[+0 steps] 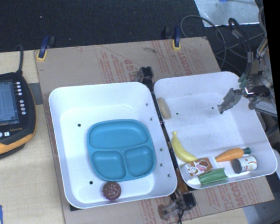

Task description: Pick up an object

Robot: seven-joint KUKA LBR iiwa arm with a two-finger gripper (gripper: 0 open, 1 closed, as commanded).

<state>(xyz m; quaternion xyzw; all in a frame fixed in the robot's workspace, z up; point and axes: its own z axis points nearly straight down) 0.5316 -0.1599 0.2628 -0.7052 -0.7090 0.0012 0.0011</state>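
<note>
The end effector [229, 103] hangs over the right bin [198, 88], near its right wall. Whether it is apart or together, I cannot tell. Nothing is seen in it.

Along the near wall of the right bin lie a carrot [232, 154], a small white can [245, 164], a green stick [212, 177] and a small printed carton [198, 167]. A banana [181, 149] lies just left of the carton, by the left wall. A beige piece [164, 108] rests at the left wall, farther back.

The left bin [67, 144] holds a blue tray [120, 149] and a brown ball [111, 190] near it.
</note>
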